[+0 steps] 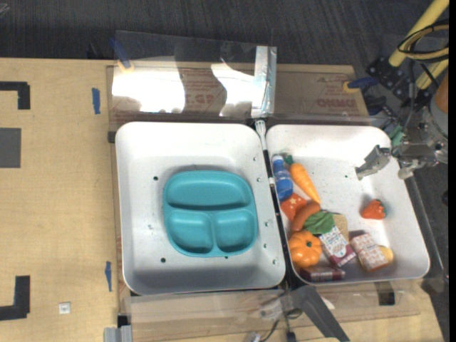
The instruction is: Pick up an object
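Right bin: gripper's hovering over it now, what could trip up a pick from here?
The gripper hangs over bare floor of the right bin, so closing here would likely grab nothing. The red piece lies alone nearby, an easier target. The carrot, pumpkin and cartons crowd together, so fingers may snag neighbours.

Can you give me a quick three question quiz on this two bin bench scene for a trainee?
1. True or false: the teal plastic divided tray lies in the left white bin.
2. Which item lies apart from the pile in the right white bin? A) small red strawberry-shaped toy B) orange plastic carrot C) round orange pumpkin toy
3. Fill in: the blue plastic bottle lies against that bin's ____ wall.

Key: 1 true. 2 A. 3 left; the gripper hangs over the bin's upper right part.
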Available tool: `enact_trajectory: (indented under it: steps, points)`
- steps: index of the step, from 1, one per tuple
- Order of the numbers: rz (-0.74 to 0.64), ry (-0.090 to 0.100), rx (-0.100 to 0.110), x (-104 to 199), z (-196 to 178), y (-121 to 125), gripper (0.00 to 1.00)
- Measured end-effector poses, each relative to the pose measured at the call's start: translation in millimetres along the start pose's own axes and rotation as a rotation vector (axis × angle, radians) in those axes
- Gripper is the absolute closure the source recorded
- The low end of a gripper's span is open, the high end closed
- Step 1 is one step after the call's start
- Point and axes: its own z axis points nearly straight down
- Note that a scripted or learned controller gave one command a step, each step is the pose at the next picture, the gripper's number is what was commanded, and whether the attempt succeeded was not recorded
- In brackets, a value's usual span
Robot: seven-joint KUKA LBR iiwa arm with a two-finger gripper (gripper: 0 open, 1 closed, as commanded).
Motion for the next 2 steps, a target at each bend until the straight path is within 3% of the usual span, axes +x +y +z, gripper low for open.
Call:
enact_trajectory:
  steps: [1,2]
  points:
    - [0.065,0.001,0.003,24.8,36.0,-54.1,0.0]
    - [0.459,0.001,-0.002,38.7,170.4,-29.3,0.0]
